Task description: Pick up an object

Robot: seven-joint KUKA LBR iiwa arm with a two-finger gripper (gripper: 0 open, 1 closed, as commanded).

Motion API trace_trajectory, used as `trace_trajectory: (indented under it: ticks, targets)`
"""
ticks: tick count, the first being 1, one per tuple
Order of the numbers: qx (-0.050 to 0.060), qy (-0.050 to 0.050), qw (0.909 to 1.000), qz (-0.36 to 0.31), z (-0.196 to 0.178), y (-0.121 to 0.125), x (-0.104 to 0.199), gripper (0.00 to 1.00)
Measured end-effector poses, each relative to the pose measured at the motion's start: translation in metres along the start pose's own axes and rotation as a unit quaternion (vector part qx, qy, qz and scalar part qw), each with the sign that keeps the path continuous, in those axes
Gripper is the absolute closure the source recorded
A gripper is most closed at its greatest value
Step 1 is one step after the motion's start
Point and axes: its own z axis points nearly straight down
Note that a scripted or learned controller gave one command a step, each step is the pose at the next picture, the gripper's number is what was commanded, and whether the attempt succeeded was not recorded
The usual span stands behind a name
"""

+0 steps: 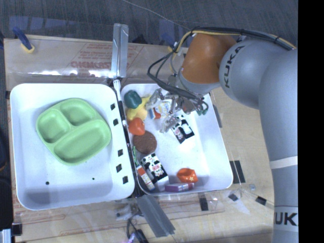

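My gripper [169, 113] hangs low over the upper middle of the right bin [215, 151], under the orange wrist band. Just below it lies a small black-and-white card [183, 131]. To its left sit a teal object [132, 99], a yellow object [137, 113] and an orange-red ball [136, 127]. A brown round disc [145, 143] lies lower down. The metal parts of the gripper blur into the clutter beneath it, and I see nothing clearly held.
The left bin [30, 186] holds a green divided plate [73, 130]. Along the right bin's front edge lie a black-and-white box [155, 169], an orange lump [187, 175] and a purple stick [178, 187]. The grey arm [263, 85] covers the bench's right side.
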Motion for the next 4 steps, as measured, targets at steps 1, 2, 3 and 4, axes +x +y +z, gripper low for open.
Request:
trace_trajectory:
  ticks: [1,2,3,4]
  targets:
    - [0.004,0.006,0.9998,0.021,-0.001,0.034,-0.012,0.00]
    - [0.001,0.010,0.9938,0.111,0.001,0.040,-0.012,0.00]
    - [0.000,0.002,0.9955,0.094,-0.015,0.019,0.114,0.00]
    - [-0.003,0.001,0.9947,0.102,-0.010,0.071,0.046,0.00]
